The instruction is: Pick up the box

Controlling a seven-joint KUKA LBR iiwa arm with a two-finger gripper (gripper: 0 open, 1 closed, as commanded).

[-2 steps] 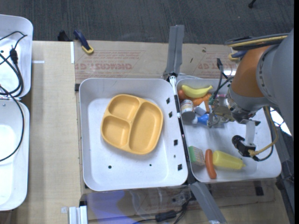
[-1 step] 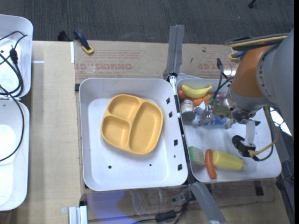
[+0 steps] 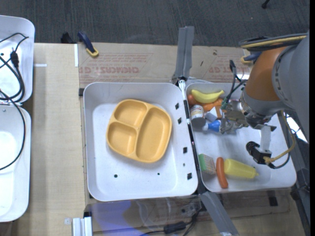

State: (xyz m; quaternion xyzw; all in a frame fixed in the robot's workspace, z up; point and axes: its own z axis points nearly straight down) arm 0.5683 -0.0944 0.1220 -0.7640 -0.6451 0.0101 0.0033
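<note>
Gripper (image 3: 227,126) low in right bin (image 3: 280,181), near banana (image 3: 206,95). Fingers too blurry, maybe shut, cannot tell. No box spotted for sure.

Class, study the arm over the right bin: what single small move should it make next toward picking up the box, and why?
Probably a short lift and a shift toward the bin's near edge. The gripper sits low among the clutter by the banana and small can, while the only box-like item lies by the red sausage and yellow bottle.
</note>
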